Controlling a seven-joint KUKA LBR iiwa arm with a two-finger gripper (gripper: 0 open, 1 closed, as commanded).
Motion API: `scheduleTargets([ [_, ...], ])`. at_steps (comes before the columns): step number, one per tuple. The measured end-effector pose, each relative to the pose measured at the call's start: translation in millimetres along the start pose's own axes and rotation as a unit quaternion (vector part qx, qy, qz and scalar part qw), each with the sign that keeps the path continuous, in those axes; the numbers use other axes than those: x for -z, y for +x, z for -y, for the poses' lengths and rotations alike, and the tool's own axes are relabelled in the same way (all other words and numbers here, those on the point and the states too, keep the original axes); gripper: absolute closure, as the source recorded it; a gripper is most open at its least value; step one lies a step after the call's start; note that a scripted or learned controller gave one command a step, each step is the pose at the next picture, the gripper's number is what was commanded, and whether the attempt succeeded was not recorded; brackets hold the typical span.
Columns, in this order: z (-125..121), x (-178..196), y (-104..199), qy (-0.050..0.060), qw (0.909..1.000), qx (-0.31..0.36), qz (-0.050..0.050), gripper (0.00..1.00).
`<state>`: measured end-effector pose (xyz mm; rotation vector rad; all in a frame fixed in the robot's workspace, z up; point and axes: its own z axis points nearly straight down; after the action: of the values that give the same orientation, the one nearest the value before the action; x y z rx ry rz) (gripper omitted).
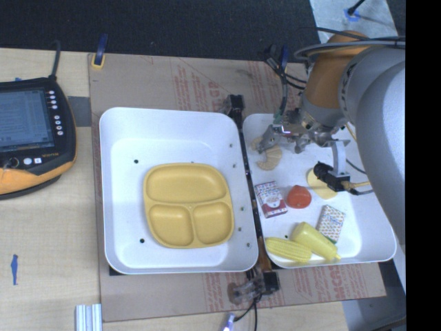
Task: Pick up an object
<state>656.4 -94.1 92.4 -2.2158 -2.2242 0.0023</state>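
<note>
My gripper (298,141) hangs low over the far end of the right bin (375,243), below the arm's orange band. A tan piece (271,159) lies just left of and below it, near the bin's far-left corner. A pale yellow piece (319,183) lies partly under a black part of the gripper assembly. Nearer the front are a red-and-white small box (271,198), a red round object (298,196), a patterned packet (331,222), a yellow corn cob (287,249) and a yellow oblong object (315,241). Nothing shows as held.
The left bin (124,136) holds a yellow three-compartment plate (188,203). A handheld control pendant (29,133) lies on the bench at far left. The bulky grey arm (375,116) covers the right bin's right side. Cables and clips sit between the bins.
</note>
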Motion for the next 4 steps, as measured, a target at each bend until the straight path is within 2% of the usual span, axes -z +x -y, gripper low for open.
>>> scheduleTargets([
  [2,0.2,-0.4,-0.2,0.001,1.0000,0.001,0.000,0.00],
  [3,0.0,10.2,-0.4,0.002,1.0000,0.003,0.000,1.00],
  [4,0.2,-0.4,-3.6,0.001,1.0000,0.001,0.000,1.00],
])
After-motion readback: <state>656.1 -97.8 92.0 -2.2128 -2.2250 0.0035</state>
